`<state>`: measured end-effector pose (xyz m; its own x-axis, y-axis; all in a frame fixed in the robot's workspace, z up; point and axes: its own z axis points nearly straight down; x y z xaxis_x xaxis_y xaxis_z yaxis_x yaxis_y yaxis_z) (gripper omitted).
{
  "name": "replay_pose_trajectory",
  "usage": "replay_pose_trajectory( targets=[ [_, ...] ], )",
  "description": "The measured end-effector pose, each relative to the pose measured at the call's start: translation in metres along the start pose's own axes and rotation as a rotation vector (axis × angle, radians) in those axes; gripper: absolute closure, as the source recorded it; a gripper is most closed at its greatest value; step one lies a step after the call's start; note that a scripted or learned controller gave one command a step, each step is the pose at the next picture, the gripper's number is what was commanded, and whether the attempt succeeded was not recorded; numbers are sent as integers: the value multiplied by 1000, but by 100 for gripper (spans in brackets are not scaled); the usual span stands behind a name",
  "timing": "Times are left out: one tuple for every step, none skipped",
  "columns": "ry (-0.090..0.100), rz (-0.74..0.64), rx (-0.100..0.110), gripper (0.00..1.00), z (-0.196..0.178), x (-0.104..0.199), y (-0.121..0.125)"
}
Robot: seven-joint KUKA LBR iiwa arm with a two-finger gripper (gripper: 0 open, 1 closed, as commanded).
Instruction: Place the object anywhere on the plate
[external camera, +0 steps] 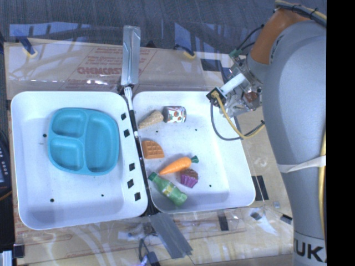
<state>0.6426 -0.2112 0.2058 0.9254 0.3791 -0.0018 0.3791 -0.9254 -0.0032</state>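
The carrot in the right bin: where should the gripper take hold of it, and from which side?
Grip the carrot at mid-body, coming from above, fingers closing across its width. It lies flat and slanted, green top toward the upper right. The purple cupcake sits close under that end, and the green bottle lies below the tip, so the middle probably leaves most room.

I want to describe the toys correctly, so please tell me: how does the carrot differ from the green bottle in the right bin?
The carrot is orange with a small green top, while the green bottle is green with a lighter label. The carrot's leafy end points up and to the right; the bottle slants down and to the right. The carrot lies nearer the bin's middle, the bottle nearer its front wall. Both lie flat in the right bin, apart from the gripper.
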Motion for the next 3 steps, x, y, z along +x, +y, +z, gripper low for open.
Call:
replay_pose_trajectory(
  targets=[
    [-1, 148, 0, 100, -43, 1, 0],
    [-5, 181, 3, 100, -6, -53, -23],
    [-2, 181, 1, 100, -12, -35, -16]
  ],
)
